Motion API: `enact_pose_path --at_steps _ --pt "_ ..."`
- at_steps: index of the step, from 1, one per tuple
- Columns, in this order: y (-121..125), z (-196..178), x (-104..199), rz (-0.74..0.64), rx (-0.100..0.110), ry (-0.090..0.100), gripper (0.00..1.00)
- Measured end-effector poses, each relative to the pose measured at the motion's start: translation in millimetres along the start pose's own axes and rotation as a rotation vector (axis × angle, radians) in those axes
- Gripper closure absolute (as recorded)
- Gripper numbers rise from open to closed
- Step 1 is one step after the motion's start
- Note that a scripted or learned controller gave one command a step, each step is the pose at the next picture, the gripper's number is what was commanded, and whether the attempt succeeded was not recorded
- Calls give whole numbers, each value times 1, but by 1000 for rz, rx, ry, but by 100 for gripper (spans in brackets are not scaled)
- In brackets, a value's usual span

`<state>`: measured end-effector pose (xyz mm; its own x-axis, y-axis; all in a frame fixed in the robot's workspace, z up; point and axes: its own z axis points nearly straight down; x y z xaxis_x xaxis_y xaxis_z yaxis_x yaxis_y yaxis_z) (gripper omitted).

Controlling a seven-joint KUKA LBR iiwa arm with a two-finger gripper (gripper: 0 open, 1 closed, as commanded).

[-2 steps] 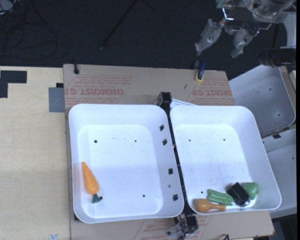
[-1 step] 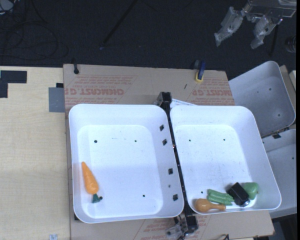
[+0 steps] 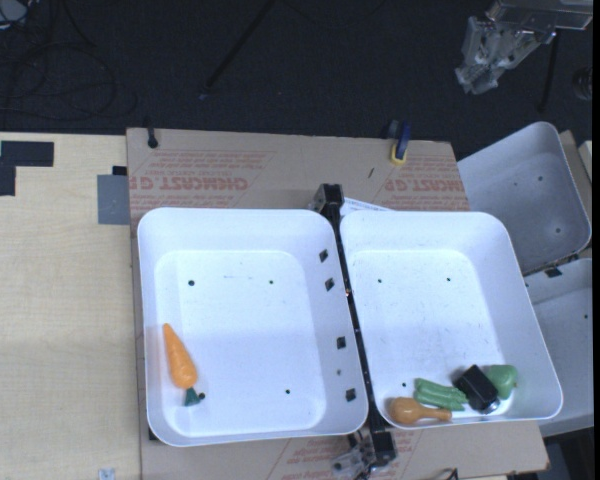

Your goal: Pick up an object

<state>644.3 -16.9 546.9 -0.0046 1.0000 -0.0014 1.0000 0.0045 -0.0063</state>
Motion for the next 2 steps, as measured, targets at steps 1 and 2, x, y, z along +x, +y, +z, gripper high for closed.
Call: enact_pose_path --at_steps 1,2 --pt "0 16 123 -7 1 3 100" --pt "-8 10 270 -11 -2 5 100"
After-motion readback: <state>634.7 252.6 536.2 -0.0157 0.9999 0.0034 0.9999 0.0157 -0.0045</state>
